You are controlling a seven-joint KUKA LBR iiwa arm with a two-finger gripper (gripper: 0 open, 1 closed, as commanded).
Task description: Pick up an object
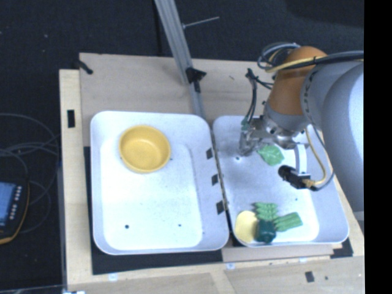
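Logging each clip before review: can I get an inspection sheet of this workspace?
Surface: bench bearing left bin and right bin.
Job's things: yellow bowl in left bin; green toys and yellow piece at right bin's near edge; pale green item by the end effector.
Clutter: nothing seen.
Grippers: end effector low over right bin's far part.
Cables: wrist cables.
Surroundings: metal pole; handheld pendant at left.

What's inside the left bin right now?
The left bin holds a yellow bowl near its back left corner, sitting upright. The floor under the bowl is covered.
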